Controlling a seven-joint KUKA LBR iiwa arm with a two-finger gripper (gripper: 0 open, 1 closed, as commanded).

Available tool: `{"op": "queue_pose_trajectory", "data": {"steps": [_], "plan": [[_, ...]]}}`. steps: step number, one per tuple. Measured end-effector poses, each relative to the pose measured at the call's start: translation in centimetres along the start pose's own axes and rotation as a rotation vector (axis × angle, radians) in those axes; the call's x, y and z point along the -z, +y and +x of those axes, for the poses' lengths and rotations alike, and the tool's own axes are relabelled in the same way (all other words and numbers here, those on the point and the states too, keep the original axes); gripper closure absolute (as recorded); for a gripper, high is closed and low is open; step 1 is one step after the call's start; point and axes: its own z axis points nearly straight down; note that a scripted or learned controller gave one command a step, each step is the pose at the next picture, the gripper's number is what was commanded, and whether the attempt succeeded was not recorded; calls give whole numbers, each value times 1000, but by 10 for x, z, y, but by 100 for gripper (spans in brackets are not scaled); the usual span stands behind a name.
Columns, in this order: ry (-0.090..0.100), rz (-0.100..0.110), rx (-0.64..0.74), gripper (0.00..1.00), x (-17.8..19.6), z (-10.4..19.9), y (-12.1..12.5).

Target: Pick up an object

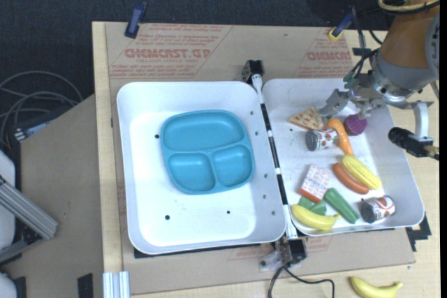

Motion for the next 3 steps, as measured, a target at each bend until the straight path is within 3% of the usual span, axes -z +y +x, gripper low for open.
{"op": "queue_pose_trajectory", "data": {"steps": [1, 2, 3], "plan": [[0, -20, 2, 0, -43, -36, -33], [2, -6, 4, 0, -65, -51, 29], [2, 7, 3, 100, -56, -52, 26]]}}
